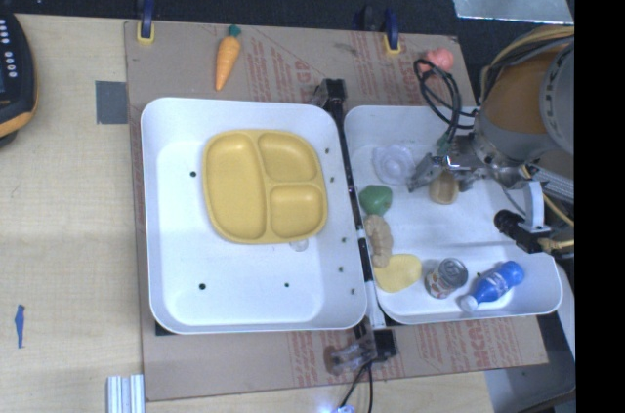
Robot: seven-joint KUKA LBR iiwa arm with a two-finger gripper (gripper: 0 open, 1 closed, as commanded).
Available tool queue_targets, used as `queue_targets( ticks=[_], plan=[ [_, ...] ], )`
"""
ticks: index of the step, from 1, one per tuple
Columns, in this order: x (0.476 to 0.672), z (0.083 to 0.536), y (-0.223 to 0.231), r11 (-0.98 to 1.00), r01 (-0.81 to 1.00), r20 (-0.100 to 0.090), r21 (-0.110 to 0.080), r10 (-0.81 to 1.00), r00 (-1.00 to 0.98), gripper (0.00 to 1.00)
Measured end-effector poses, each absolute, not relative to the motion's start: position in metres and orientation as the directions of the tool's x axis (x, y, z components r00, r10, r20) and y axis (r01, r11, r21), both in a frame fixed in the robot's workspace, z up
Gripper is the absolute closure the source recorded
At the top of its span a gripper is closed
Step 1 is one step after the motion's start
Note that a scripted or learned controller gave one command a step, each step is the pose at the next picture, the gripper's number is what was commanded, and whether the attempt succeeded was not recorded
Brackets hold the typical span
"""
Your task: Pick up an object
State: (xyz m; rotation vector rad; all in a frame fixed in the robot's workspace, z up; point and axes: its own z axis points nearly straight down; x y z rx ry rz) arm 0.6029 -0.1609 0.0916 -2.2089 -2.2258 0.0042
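The gripper (441, 173) sits low near the right bin's (547, 302) far edge, directly over a small tan object (444, 191); whether it is clamped is unclear, and the piece looks light, rigid and smooth, best pinched across its narrow middle.

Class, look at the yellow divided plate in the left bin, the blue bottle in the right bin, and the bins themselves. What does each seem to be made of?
Yellow divided plate: likely moulded plastic, matte, with soft rounded compartment edges.
Blue bottle: probably glossy plastic, slightly see-through, with a pale cap.
Left bin and right bin: seemingly smooth white plastic with rounded corners, though painted metal cannot be ruled out.
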Motion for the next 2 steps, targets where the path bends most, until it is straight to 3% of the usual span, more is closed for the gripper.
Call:
queue_targets(
  ticks=[1, 2],
  plan=[
    [0.63, 0.152, -0.214, 0.002, 1.0, -0.004, 0.004, 1.0, -0.002, 0.0],
    [0.62, 0.09, -0.165, 0.007, 1.0, 0.001, -0.006, 1.0, -0.007, 0.0]
  ],
)
